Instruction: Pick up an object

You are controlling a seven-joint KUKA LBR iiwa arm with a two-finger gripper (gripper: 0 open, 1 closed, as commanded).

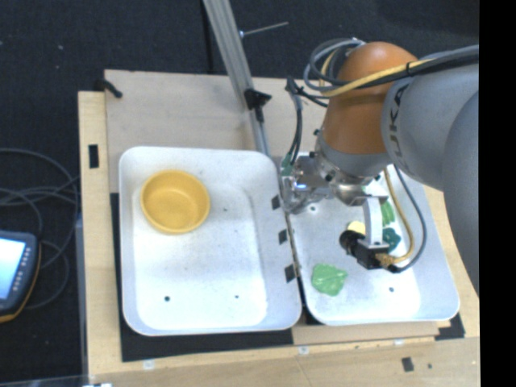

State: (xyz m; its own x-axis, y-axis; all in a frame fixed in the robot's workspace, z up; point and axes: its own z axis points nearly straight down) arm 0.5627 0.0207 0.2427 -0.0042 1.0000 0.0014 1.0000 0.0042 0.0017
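Note:
A yellow bowl (pixel 173 201) sits in the upper left part of the left bin (pixel 201 305). In the right bin (pixel 419 297) a light green lumpy object (pixel 328 279) lies near the front left corner. A small teal object (pixel 392 237) and a bit of green (pixel 387 214) show further right, partly hidden by the arm's hardware. The gripper (pixel 297 190) hangs low over the right bin's left edge, close to the divider between the bins and well above the green lump. Nothing is visible in its grasp.
The grey arm with its orange band (pixel 367 103) covers the back of the right bin. A slanted metal rail (pixel 234 55) rises behind the bins. A handheld screen device (pixel 12 268) and cables lie off the bench at the left.

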